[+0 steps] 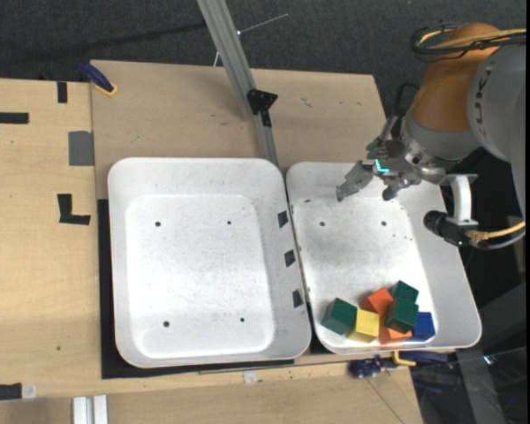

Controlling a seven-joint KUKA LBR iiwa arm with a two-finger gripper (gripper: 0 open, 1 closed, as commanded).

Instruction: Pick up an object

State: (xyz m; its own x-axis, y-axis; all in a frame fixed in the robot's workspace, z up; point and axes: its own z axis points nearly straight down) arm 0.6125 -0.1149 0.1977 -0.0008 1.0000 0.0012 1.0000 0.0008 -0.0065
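A: Where is the gripper (368,184) placed, and why there?

B: It is held above the far end of the right bin (442,254), near the rim. Its two fingers are seen spread apart with nothing between them, so it is released and nothing is grasped. That high, open stance is judged to be a ready position, from which a descent can be made.

A: And where are the things to be picked?

B: They are gathered in the near corner of that same bin, well apart from the gripper. A green block (340,315) is seen at the left of the heap, a yellow block (367,325) just beside it, an orange block (381,302) behind, a darker green block (405,303) stacked to the right, and a blue block (423,325) at the rim. They are pressed together, most likely because the bin floor slopes up at its edges and loose pieces are crowded into the corner.

A: Is the left bin (124,237) involved?

B: No blocks are seen in it. It is judged to be the place kept for drop-offs.

A: What is called for next?

B: A move toward the near corner would be needed. The green block is probably the easiest to take, since its left side is exposed; the others are hemmed in, and fingers could be blocked by neighbours or the bin wall.
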